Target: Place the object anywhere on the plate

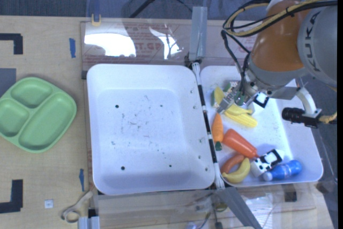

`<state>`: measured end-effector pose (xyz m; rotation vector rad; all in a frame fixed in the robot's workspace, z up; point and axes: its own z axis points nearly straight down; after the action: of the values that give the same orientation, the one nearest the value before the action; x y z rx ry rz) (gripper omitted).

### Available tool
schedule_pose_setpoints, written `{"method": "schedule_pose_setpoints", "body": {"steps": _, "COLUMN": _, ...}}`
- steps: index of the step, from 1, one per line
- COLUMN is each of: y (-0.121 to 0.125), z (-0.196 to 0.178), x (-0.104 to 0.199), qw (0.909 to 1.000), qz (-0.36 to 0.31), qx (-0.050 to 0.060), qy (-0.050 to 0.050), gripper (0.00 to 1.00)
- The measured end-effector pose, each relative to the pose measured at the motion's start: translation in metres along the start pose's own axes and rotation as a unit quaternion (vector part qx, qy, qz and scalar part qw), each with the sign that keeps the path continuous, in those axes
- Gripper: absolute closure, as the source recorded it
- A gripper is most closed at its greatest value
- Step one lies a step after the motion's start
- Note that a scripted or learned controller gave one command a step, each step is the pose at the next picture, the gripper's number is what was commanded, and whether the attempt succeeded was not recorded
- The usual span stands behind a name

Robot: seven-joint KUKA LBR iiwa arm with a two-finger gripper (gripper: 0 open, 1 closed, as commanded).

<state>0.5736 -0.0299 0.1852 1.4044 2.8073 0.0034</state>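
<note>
Two bins side by side on the bench (43, 35): left bin (144, 83), right bin (300, 161) with the toys (241, 145) piled in it. The plate (36, 113) sits on the bench well left of both. Arm (289, 45) hangs over the right bin's back part.

I see open floor across the left bin (144, 126); the green plate (35, 113) sits clear on the bench. The right bin (300, 139) is crowded with toys, arm overhead.
</note>
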Motion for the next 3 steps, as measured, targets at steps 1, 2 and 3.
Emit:
{"method": "schedule_pose_setpoints", "body": {"steps": 1, "y": 0.017, "z": 0.001, "x": 0.115, "qw": 0.996, "qz": 0.09, "qx": 0.002, "qy": 0.001, "gripper": 1.0}}
{"method": "schedule_pose_setpoints", "body": {"steps": 2, "y": -0.008, "z": -0.047, "x": 0.146, "qw": 0.9913, "qz": 0.132, "qx": 0.002, "qy": 0.001, "gripper": 1.0}}
{"method": "schedule_pose_setpoints", "body": {"steps": 3, "y": 0.0, "z": -0.041, "x": 0.147, "qw": 1.0, "qz": -0.001, "qx": 0.002, "qy": 0.001, "gripper": 1.0}}
